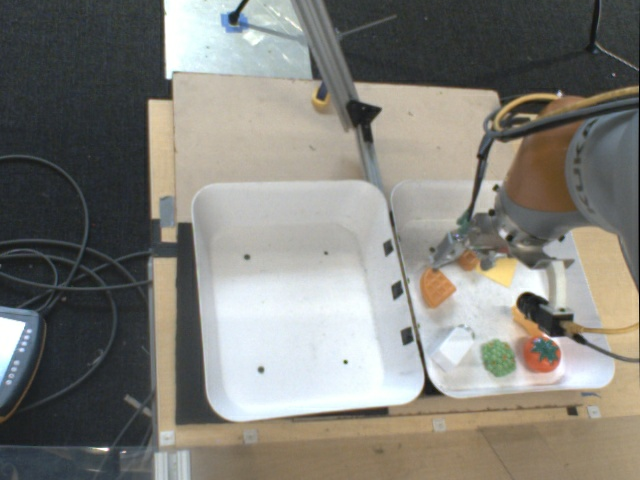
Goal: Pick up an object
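1. Two white bins: left bin (290, 298) white with small dark dots, right bin (590, 373) white too.
2. Arm (590, 173) grey, with an orange band (535, 178).
3. An orange piece (437, 288), a yellow wedge (501, 272).
4. Green bumpy item (498, 357), then a red tomato-like item (542, 354) topped with green.
5. A white block (455, 347).
6. Tabletop (260, 128) tan.
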`<state>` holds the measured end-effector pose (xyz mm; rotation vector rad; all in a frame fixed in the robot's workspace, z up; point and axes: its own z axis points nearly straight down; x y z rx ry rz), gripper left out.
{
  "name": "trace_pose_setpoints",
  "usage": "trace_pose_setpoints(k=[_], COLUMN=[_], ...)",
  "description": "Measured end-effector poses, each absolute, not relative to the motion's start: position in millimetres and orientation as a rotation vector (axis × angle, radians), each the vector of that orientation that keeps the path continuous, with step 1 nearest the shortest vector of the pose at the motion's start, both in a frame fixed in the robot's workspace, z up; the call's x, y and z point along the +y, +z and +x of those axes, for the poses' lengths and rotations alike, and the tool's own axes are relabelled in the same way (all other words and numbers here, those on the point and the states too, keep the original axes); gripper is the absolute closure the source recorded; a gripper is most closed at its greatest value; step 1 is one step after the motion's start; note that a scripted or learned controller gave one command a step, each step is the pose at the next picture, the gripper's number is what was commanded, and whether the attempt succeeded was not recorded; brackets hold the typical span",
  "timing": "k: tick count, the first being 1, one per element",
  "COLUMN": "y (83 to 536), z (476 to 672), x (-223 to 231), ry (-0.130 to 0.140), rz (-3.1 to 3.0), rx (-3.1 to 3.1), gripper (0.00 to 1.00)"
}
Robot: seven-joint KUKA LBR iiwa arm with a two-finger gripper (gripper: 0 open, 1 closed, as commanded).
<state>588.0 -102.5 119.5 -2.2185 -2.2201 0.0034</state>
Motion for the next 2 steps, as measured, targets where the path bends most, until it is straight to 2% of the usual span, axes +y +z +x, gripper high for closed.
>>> trace_pose_setpoints(k=[1,2], y=[133.3,180.0], z=[589.9,595.2], x=[-102.9,-109.9], ry=[-0.004,-0.006], rz=[-2.223,-2.223], rx=[-2.224,-2.228], gripper=[1.0,1.0])
